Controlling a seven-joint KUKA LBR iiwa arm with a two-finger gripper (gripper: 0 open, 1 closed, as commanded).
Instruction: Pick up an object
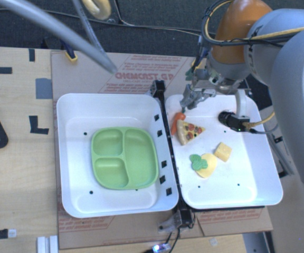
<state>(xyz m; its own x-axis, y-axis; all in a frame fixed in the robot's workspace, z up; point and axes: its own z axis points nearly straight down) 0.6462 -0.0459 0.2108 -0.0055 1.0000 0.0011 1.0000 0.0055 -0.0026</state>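
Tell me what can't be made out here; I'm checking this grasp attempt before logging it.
- Gripper, camera view: whether its fingers are open or shut is too small and shadowed to tell.
- Orange piece under the gripper: partly covered by it, so its shape and any contact are unclear.
- Arm: cut off by the right edge.
- Pizza slice: toppings too small to identify.
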